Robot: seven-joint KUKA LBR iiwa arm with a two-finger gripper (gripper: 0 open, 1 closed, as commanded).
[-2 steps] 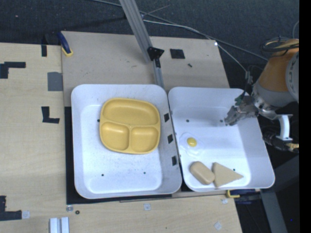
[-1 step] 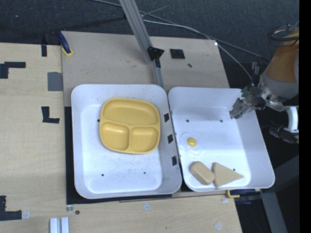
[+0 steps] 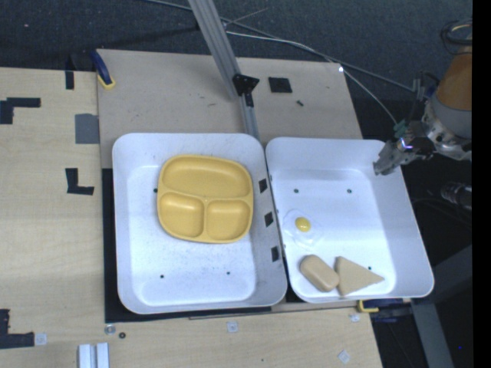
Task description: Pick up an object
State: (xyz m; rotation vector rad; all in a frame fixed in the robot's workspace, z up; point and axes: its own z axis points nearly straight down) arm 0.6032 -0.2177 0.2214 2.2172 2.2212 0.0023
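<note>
The right bin holds a small yellow ball near its left wall. Two tan pieces lie at its front: a rounded loaf shape and a wedge, touching each other. A yellow divided plate lies in the left bin. My gripper hangs at the far right corner of the right bin, over its rim, well away from all the objects. The arm with its orange band sits at the right edge of the view.
A slanted metal pole crosses the bench behind the bins, with cables trailing to the right. Black tape marks dot the wooden bench top. A blue and yellow clamp sits at the back left.
</note>
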